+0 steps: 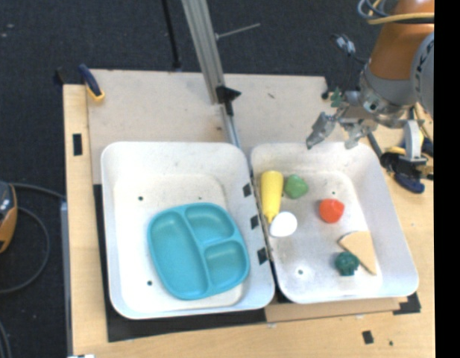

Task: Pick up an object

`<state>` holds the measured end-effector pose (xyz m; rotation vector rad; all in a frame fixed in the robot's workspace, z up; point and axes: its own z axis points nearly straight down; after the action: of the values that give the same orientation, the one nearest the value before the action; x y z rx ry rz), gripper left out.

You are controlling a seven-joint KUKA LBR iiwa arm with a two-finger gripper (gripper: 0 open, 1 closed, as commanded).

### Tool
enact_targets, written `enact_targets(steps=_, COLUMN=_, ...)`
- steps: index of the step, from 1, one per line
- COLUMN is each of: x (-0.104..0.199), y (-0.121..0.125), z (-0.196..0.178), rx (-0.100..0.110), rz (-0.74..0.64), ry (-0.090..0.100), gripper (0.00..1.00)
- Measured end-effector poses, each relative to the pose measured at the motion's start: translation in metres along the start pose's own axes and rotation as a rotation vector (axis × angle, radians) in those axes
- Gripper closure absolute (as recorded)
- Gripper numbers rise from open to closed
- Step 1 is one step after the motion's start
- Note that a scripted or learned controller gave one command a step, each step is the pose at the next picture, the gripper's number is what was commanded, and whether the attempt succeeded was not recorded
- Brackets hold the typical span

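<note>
While the jaws (pixel 336 130) hang open above the right bin's (pixel 390 200) far rim, left bin (pixel 118 200) holds a blue divided plate (pixel 198 250).

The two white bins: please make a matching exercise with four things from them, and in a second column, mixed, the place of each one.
Things:
1. blue divided plate
2. yellow banana-shaped toy
3. red ball
4. dark green object

Places:
A. right bin, about the middle
B. left bin
C. right bin, near corner, touching the tan wedge
D. right bin, along its left wall, above the white ball

Pairs: 1-B, 2-D, 3-A, 4-C
</note>
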<state>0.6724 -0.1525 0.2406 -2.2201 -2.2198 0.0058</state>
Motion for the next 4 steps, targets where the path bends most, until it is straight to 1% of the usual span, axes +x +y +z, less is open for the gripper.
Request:
enact_targets(steps=2, x=-0.005, y=0.013, z=0.090, rx=-0.002, rz=-0.002, ry=-0.001, gripper=0.00)
enact_targets(steps=3, x=-0.006, y=0.014, z=0.074, rx=-0.010, rz=-0.004, ry=-0.004, gripper=1.00)
enact_targets(steps=4, x=-0.003, y=0.014, z=0.010, rx=-0.012, rz=-0.002, ry=-0.001, gripper=1.00)
